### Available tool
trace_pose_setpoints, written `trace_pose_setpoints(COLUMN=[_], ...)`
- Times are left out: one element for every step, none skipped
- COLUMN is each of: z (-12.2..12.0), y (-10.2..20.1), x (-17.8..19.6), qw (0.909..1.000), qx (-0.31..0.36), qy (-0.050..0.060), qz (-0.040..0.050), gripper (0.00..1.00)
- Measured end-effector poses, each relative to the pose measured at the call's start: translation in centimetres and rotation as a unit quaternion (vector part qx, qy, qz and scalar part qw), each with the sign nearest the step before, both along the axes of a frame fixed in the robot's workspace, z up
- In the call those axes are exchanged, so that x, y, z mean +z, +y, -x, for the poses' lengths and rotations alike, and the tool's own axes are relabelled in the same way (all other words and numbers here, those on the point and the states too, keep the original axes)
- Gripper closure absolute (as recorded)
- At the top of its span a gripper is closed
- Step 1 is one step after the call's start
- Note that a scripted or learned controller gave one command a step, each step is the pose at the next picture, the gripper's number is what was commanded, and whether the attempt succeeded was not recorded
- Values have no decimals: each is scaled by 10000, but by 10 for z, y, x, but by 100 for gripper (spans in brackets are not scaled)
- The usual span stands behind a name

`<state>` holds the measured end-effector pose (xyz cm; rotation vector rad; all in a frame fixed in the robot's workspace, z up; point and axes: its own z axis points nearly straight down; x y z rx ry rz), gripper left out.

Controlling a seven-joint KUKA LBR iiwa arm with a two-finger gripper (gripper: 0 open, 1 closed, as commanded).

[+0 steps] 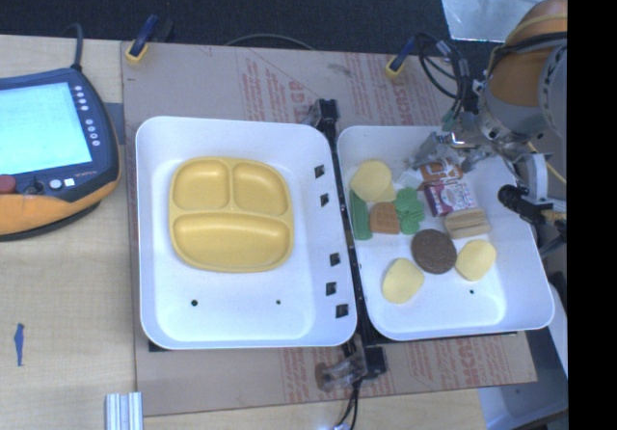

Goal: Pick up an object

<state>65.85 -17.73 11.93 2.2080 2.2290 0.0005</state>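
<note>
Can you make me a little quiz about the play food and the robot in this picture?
1. True or false: the yellow three-section plastic tray lies in the left white bin.
2. Which piece lies nearest the bottom of the right white bin?
A. pale yellow rounded lump
B. green leafy piece
C. red-and-white packet
3. Fill in: the dark brown round cookie has a ___ shape.

Key: 1 true. 2 A. 3 round.

You get bright, even overhead light; the white bins [241, 327] run close to blown out. Shadows stay short and soft. Detail is slightly soft and grainy throughout. The tablet screen [39, 129] glows pale, text unreadable.
</note>
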Motion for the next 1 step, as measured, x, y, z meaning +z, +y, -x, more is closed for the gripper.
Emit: trace_pose_setpoints(z=[17], y=[7], x=[3], qw=[10000], qx=[-11], qy=[-43], qz=[-8], gripper=[0])
